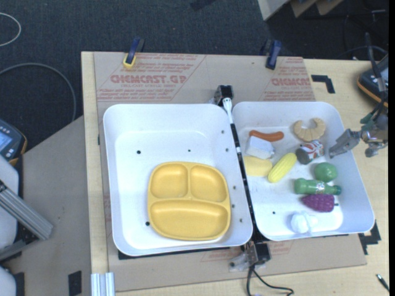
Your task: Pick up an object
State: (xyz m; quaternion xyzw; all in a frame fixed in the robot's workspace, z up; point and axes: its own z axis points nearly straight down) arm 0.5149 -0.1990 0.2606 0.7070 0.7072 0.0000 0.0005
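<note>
The right white bin [355, 193] holds several toy foods. Among them are an orange sausage [266, 135], a tan croissant [310, 128], a white block [260, 147], a yellow wedge [256, 165] and a corn cob [281, 167]. A small dark can [308, 152], a green ball [326, 171], a green vegetable [316, 187], purple grapes [319, 202] and a white lump [300, 222] lie nearer the right wall. My gripper [342, 144] hangs at the bin's right rim, just right of the can and above the green ball. Nothing shows in its grasp.
The left white bin [123, 165] carries a yellow divided plate [188, 200]. A black divider [237, 159] runs between the bins. Clamps [131, 53] hold the cardboard base at the back. Cables and equipment lie on the dark floor at left.
</note>
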